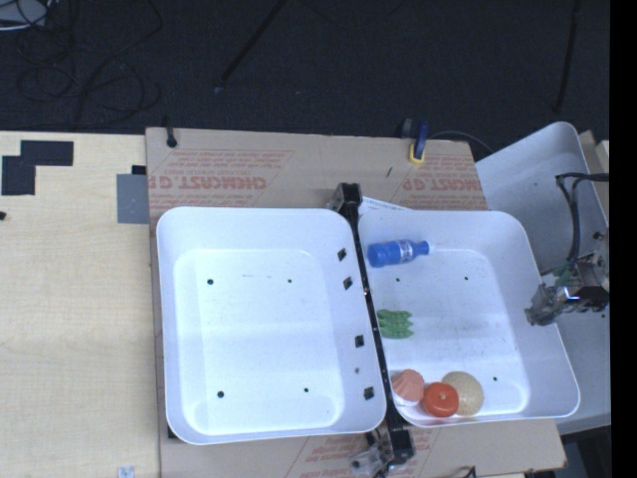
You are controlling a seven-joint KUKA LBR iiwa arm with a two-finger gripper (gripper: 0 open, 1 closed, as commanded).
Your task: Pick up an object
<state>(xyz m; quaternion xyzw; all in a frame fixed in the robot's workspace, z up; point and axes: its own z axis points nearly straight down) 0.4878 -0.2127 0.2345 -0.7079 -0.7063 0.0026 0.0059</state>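
Two bins on cardboard printed "CHEMCAST".
Left bin (179,267); right bin (518,267) holds a blue bottle (397,252), green piece (394,324) and pink (407,385), red (440,399), tan (464,391) rounds; gripper (553,302) at its right rim.

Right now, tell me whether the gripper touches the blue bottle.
Apart. The camera view shows the gripper at the right bin's right rim, bare white floor separating it from the blue bottle.
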